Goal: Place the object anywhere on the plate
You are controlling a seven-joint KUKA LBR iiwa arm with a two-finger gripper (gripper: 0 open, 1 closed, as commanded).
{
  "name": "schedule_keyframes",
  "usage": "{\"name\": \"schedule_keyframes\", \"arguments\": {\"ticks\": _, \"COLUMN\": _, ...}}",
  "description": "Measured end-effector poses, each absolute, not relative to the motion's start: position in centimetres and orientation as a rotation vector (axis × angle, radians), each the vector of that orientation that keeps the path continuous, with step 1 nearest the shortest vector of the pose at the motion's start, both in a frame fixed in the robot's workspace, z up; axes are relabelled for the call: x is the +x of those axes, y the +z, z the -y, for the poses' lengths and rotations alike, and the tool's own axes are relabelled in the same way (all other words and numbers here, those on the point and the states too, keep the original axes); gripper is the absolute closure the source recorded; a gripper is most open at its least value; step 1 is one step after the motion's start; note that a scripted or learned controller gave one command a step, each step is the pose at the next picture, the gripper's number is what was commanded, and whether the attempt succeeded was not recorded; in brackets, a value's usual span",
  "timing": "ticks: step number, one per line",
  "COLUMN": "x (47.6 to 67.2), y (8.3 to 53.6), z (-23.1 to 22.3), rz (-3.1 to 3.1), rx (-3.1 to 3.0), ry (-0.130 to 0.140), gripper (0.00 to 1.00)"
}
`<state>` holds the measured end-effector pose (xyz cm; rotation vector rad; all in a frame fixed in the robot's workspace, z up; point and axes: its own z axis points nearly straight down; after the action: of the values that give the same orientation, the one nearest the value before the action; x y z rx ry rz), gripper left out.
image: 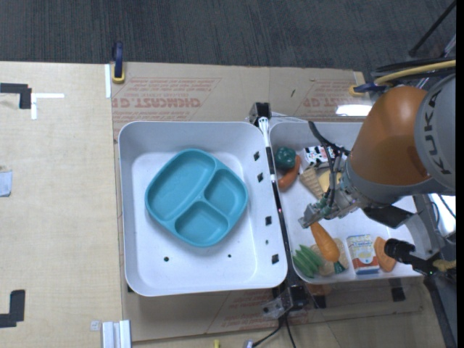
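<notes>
A blue divided plate (196, 197) with three compartments lies in the left white bin (138, 252); nothing rests on it. My gripper (317, 215) hangs low over the right bin (284, 216), near its left-middle, just above the top end of an orange toy carrot (326, 243). The view does not show anything held in the gripper. The arm's orange band (391, 140) covers the bin's right part.
Several toy foods lie in the right bin: a dark green round piece (286, 156), a red-orange piece (288, 180), a tan wedge (312, 182), a green pod (306, 261), a small carton (361, 253). A ridge with clips (270, 194) separates the bins.
</notes>
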<state>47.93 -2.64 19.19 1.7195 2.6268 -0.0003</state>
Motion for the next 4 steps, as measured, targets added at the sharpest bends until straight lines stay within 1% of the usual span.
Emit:
{"name": "schedule_keyframes", "arguments": {"ticks": 1, "x": 47.9, "y": 24.2, "z": -6.2, "rz": -2.495, "rx": 1.906, "ry": -0.001, "gripper": 1.0}}
{"name": "schedule_keyframes", "arguments": {"ticks": 2, "x": 53.0, "y": 22.0, "z": -11.6, "rz": -2.664, "rx": 1.662, "ry": -0.004, "gripper": 1.0}}
{"name": "schedule_keyframes", "arguments": {"ticks": 3, "x": 53.0, "y": 22.0, "z": -11.6, "rz": -2.666, "rx": 1.66, "ry": -0.005, "gripper": 0.0}}
{"name": "schedule_keyframes", "arguments": {"ticks": 4, "x": 53.1, "y": 22.8, "z": -11.5, "rz": -2.665, "rx": 1.656, "ry": -0.009, "gripper": 1.0}}
